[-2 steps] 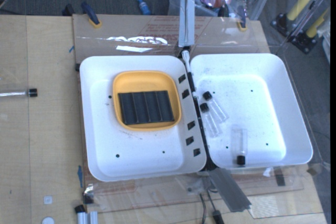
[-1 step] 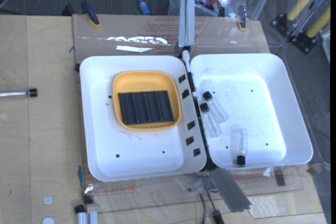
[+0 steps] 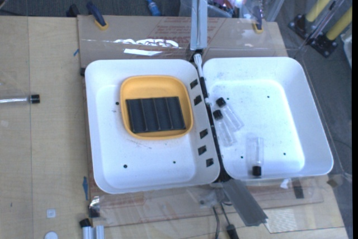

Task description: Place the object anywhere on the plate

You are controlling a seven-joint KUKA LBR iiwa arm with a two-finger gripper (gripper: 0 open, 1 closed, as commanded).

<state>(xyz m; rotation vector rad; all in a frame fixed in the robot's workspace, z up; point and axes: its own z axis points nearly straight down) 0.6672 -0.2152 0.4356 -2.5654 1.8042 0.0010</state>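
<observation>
Black ridged block point(image 3: 155, 115) lies on the yellow plate point(image 3: 130, 92) in the left bin point(image 3: 106, 170).

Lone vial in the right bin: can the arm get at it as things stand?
Probably yes. The vial lies flat on the right bin's floor, apart from the other two vials, with nothing over or against it.
</observation>
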